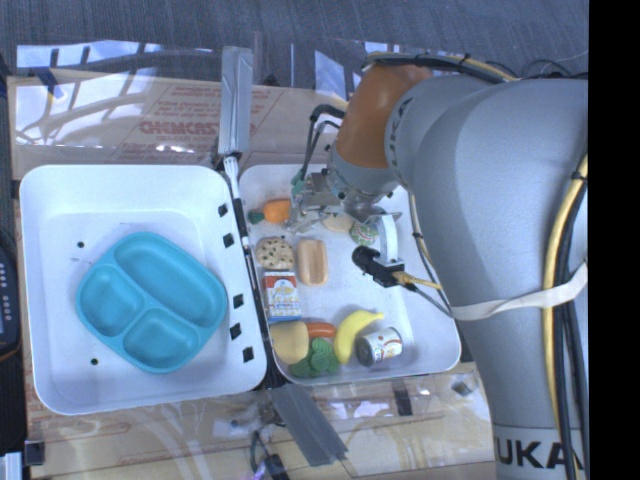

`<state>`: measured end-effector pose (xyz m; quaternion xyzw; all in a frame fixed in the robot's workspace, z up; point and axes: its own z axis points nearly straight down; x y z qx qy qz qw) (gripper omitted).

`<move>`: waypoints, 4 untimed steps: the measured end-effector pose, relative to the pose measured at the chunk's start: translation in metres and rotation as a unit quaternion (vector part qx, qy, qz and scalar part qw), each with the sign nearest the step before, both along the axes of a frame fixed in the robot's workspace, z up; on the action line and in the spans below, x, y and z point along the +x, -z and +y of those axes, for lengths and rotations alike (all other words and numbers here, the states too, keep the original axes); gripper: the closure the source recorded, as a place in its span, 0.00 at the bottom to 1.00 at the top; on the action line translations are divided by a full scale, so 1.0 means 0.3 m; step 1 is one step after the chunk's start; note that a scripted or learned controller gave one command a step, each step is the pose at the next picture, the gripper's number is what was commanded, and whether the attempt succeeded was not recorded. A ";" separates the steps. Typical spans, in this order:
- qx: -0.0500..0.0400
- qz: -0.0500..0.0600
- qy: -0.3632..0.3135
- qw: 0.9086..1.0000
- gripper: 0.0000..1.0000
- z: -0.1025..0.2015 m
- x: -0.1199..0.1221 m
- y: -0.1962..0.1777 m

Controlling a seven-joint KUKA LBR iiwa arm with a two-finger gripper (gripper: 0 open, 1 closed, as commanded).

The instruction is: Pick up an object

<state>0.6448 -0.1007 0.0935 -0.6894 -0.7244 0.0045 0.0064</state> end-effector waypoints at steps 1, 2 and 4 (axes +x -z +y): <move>0.000 0.000 0.000 1.000 0.00 0.000 0.000 0.000; -0.003 -0.004 0.157 0.988 0.00 0.163 -0.034 -0.318; -0.001 -0.008 0.043 0.999 0.00 -0.006 -0.132 0.003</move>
